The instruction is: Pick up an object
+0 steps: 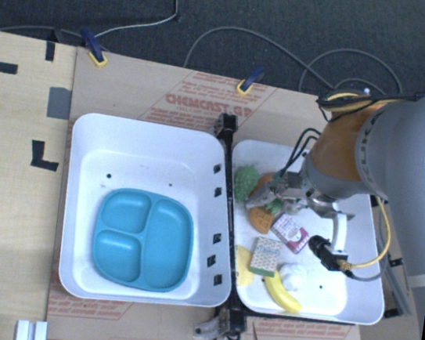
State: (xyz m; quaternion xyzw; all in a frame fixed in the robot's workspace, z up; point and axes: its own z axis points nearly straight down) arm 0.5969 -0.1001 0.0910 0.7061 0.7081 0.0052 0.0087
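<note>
You've got the two-finger gripper (272,192) down in the right white plastic bin (358,306), at about 10 o'clock, right over the green leafy toy (245,180) and orange round toy (261,219). Can't tell its finger state. Blue divided plate (143,239) sits in the left white bin (90,139).

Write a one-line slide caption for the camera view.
The arm's claw reaches into the right bin above a pile of small items, while a blue divided plate lies in the left bin.
</note>
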